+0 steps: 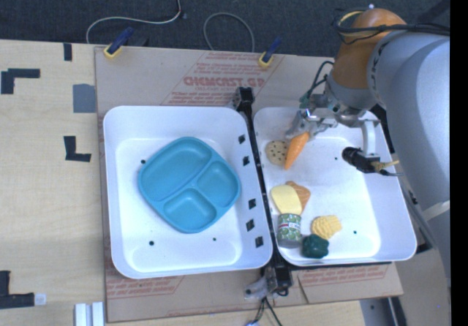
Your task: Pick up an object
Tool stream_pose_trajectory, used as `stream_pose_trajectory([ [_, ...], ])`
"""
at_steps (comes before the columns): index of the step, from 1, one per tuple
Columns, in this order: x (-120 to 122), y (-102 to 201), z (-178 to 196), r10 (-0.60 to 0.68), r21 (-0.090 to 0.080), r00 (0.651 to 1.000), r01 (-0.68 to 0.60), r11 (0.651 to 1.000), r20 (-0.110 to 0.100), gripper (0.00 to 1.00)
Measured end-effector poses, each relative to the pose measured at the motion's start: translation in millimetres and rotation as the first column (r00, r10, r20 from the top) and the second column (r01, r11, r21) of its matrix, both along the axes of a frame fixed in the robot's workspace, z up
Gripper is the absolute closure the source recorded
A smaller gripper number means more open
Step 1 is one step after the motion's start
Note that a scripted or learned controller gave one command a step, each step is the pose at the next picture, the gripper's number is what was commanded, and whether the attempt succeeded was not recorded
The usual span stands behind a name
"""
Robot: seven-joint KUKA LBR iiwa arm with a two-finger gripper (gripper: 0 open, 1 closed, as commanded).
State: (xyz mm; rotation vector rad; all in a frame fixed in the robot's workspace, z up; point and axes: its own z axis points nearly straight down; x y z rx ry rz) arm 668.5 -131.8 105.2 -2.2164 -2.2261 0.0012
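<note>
Claw (307, 126) gripping top of orange carrot (295, 150), over right bin (380, 207), cookie (276, 151) beside.

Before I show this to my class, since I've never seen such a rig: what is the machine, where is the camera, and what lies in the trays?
One camera looks down at a slant on a bench with two white bins. The grey arm with the orange band is a robot reaching in from the right. Its gripper sits at the top end of a toy carrot in the right bin; whether it grips the carrot I cannot tell. Beside the carrot lies a cookie. Lower in that bin are a yellow block, a small jar, a corn piece and a dark green toy. The left bin holds a blue divided plate.
</note>
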Motion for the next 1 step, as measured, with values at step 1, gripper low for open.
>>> stream_pose_trajectory([
  [1, -57.8, 97.3, 83.8, 0.005, 0.004, 1.0, -0.005, 1.0, 0.001, 1.0],
])
